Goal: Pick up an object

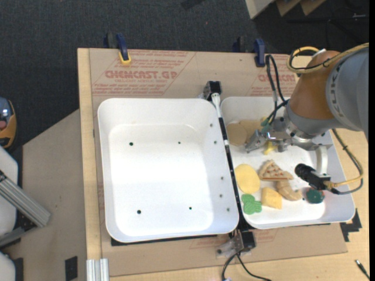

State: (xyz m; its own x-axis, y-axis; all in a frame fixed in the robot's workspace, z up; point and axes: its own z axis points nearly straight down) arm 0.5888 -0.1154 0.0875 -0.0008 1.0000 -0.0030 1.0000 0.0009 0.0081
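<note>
Two shallow white plastic bins sit side by side on a brown cardboard-covered bench. The left bin shows bare floor with four small dark dots. The right bin holds the loose objects, gathered toward its five o'clock half: a pale yellow rounded lump, a tan waffle-patterned wedge at its three o'clock, a small green knobbly piece at the lump's six o'clock, a yellow block just beside that, and a beige curved piece. A flat tan patch lies nearer the bin's ten o'clock corner. The grey two-finger gripper hangs over the bin's middle (a sliver of yellow shows by it); whether it is spread or pinching, I cannot tell.
</note>
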